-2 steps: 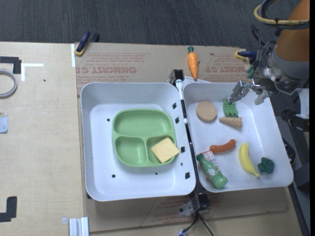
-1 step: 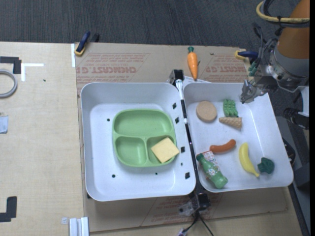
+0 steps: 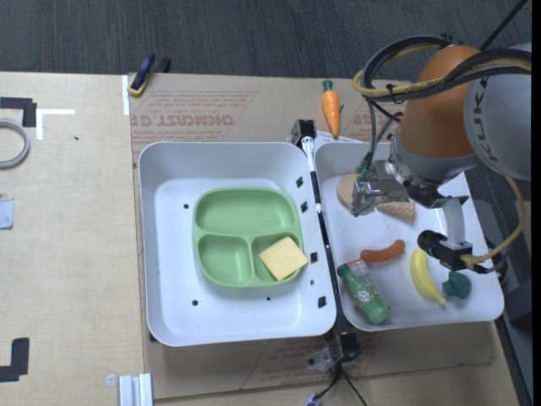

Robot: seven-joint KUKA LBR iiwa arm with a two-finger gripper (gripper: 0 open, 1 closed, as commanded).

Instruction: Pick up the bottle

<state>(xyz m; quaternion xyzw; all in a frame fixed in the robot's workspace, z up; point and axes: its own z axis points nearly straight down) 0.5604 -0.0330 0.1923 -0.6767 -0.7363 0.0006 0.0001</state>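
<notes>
Gripper Hangs Over the Right Bin

Gripper [image 3: 365, 194] points down over the far part of the right bin [image 3: 486, 304], above a piece of bread [image 3: 397, 210]; nothing sits between its fingers, which look a little apart. One green bottle [image 3: 364, 293] lies near the bin's front left edge, close to the wall. One sausage [image 3: 382, 252] and one banana [image 3: 426, 277] lie beside it, with bare floor between them. Left bin [image 3: 161, 252] holds one green tray [image 3: 245, 237].

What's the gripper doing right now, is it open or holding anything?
Gripper: cannot be told whether open or closed; it sits over the right bin, apart from the bottle.
</notes>
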